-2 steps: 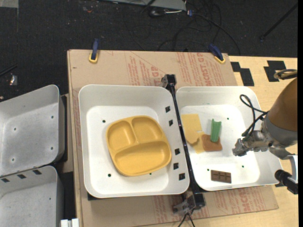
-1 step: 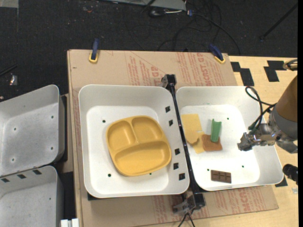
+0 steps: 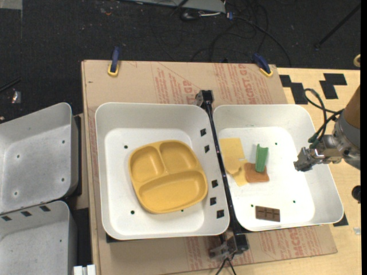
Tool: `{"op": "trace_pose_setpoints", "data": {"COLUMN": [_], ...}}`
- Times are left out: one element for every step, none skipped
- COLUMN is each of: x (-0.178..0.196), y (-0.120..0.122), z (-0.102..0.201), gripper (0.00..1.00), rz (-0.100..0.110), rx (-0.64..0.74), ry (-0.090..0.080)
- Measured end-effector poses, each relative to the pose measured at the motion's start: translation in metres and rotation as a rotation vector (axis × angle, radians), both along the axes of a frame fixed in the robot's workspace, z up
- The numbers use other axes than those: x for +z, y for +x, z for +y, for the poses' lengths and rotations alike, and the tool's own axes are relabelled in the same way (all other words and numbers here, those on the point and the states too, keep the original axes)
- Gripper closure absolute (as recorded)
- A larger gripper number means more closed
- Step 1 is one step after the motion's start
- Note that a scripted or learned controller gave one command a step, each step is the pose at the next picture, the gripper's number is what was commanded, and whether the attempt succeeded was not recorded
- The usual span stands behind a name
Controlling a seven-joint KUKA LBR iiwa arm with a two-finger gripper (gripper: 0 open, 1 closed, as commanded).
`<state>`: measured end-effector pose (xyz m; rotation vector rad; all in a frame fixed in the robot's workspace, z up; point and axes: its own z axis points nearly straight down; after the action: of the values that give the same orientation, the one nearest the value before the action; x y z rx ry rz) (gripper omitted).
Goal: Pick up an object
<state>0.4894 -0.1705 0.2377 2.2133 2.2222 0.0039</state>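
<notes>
While the arm reaches in from the right, its gripper (image 3: 304, 160) is seen above the right-hand wall of the right bin (image 3: 287, 118), roughly midway along that wall. Whether anything is gripped cannot be told, since the gripper appears small and dark at this angle.

Several objects are found on the floor of the right bin. A pale yellow flat piece (image 3: 231, 152) lies close to the left wall, toward the middle of the bin. Just beside it, a green block (image 3: 261, 158) rests with its lower end over an orange-brown flat piece (image 3: 256, 174), the two touching. A small dark brown chocolate-like bar (image 3: 267, 213) is placed near the front edge of the same bin, well apart from the other pieces. All of these are well apart from the gripper.

The left bin (image 3: 114, 119) is occupied by a yellow divided plate (image 3: 168, 176), set near its centre and turned at a slight angle. Both bins are carried on a cardboard sheet (image 3: 155, 79), which is held by two clamps (image 3: 114, 62) at its far edge.
</notes>
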Motion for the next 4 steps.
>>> {"op": "trace_pose_setpoints", "data": {"x": [0.053, 0.045, 0.044, 0.039], "y": [0.001, 0.012, 0.017, 0.017], "z": [0.000, 0.043, 0.093, 0.145], "gripper": [1.00, 1.00, 1.00, 1.00], "rz": [-0.001, 0.005, 0.005, 0.006], "rx": [0.000, 0.003, 0.003, 0.004], "ry": [-0.001, 0.002, 0.003, 0.003]}}
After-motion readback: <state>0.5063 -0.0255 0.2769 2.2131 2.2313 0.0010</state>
